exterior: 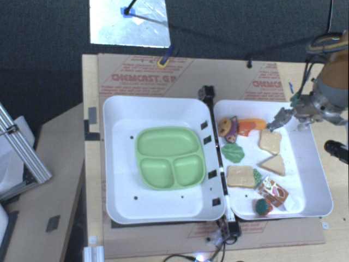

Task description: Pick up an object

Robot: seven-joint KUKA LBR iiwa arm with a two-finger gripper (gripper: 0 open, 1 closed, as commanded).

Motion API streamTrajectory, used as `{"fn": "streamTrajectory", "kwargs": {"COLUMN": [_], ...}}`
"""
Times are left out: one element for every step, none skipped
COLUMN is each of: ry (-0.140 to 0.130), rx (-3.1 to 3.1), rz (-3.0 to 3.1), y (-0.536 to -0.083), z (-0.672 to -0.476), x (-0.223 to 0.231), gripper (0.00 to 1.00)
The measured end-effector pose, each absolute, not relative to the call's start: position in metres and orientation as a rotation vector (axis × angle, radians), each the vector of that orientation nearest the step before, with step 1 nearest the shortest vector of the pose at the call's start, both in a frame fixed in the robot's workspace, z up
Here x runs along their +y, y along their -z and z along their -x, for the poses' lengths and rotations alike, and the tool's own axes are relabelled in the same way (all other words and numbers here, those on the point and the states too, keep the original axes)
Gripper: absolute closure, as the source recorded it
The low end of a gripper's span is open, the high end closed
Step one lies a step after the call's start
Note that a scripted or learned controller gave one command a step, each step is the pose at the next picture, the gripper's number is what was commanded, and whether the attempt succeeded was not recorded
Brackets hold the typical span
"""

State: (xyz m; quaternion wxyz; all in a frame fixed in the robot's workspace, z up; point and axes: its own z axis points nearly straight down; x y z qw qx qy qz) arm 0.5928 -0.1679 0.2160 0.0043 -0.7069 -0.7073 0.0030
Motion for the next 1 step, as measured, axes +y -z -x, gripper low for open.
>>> {"fn": "streamTrajectory", "kwargs": {"ry": [0.001], "rx": [-2.226], "rz": [2.219], "y": [-0.2229], "z": [-0.5955], "x": [-0.1677], "gripper": [0.00]}}
